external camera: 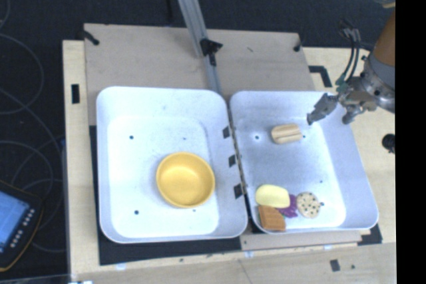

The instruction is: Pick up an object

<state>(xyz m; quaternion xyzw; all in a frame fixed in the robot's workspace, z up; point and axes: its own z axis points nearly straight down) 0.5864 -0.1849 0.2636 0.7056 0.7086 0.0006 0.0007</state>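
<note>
The hand (333,111) hangs spread and holding nothing above the right bin's (346,163) far right corner. A tan bread roll (286,134) lies just beside it; a yellow bowl (185,179) sits in the left bin (120,143).

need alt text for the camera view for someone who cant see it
A grey robot arm reaches in from the right, its open gripper hovering over the right bin near a tan bread roll. That bin's near edge holds a yellow piece, a cookie and a brown piece; the left bin holds a yellow bowl.
</note>
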